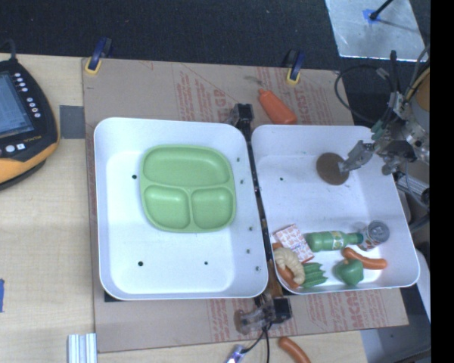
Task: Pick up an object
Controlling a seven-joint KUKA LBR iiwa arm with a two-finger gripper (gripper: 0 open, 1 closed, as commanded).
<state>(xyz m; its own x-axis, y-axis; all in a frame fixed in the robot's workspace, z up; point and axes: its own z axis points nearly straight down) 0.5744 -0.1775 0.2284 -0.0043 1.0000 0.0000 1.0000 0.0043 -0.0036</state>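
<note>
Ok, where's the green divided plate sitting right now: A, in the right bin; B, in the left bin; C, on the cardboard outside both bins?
B: the green divided plate lies flat inside the left bin, while the right bin holds the small food items.

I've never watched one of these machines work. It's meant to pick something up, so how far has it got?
Nothing looks picked up yet. The end effector sits at the right bin's upper right, next to a brown disc lying on the bin floor. The green bottle, sausage and other toys lie along the bin's near edge. The grasp and lift are left to do.
</note>
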